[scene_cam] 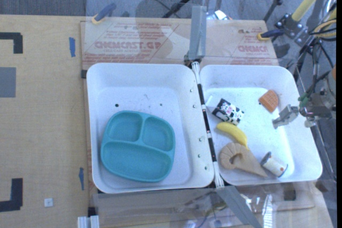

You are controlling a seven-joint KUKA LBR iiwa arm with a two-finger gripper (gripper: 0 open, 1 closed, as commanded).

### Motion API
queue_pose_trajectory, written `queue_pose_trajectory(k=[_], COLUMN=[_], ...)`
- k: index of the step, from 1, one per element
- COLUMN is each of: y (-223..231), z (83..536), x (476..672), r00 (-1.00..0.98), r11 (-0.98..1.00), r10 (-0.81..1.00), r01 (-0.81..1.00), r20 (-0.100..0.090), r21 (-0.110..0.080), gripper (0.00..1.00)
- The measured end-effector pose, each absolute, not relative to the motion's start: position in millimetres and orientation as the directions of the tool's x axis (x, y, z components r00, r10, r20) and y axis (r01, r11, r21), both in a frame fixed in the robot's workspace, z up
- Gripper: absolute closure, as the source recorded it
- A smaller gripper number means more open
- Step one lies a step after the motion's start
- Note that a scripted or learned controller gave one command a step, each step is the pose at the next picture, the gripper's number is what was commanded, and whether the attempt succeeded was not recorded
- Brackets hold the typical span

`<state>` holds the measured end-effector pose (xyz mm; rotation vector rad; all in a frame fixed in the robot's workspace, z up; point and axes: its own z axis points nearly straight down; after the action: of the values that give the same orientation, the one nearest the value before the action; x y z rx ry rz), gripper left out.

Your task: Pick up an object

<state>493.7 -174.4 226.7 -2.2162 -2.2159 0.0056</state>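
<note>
The gripper [288, 115] hovers over the right bin [251, 76]; its grip state cannot be told. The orange waffle [269, 100] lies just up-left of it, the banana [233, 133] farther left.

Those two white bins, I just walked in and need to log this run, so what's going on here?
A robot arm reaches in from the right, its hand over the right bin near its right edge, holding nothing that can be seen. That bin holds a banana, an orange waffle-like piece, a black-and-white toy, a tan wooden piece and a small white cylinder. The left bin has a teal divided plate. Nothing is picked up yet.
</note>
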Motion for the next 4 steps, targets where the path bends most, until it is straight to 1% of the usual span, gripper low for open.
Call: queue_pose_trajectory(k=[1,2,3,4], y=[-123.7,-126.2,-71.9,-72.0], z=[85.3,92.8,184.7,184.6], x=[516.3,517.9,553.4,553.2], r00=[-0.168,-0.162,-0.167,-0.167], r11=[0.168,0.162,0.167,0.167], r10=[0.986,0.987,0.986,0.986], r01=[0.986,0.987,0.986,0.986], r20=[0.0,-0.001,0.0,0.0], r21=[0.004,0.005,0.001,0.0], gripper=[0.0,1.0,1.0,0.0])
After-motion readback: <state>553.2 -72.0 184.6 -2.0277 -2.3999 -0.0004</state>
